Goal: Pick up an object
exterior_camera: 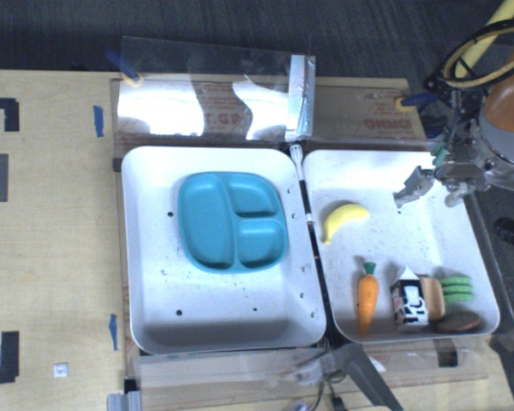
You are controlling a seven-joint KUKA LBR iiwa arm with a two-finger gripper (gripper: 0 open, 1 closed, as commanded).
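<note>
My claw hangs over the upper right part of the right bin, near its far rim. The two fingers stand apart, moderately wide, with nothing between them.

Candidate objects, all in the right bin:
- Banana: nearest item, lying to the left of and slightly below my claw, close to the divider between the bins. Apart from the claw, not touching.
- Carrot: well apart from the claw, toward the near side, lying roughly lengthwise with its green top pointing to the far rim.
- Small carton with black-and-white print, just beside a toy burger, in the near right corner. A dark brown piece lies below the burger; I cannot tell what it is.

Left bin holds a blue divided tray, roughly centred.

My wrist and upper arm are cut off at the right edge of the view. Glare washes out the clear panel behind the bins on the tabletop.
</note>
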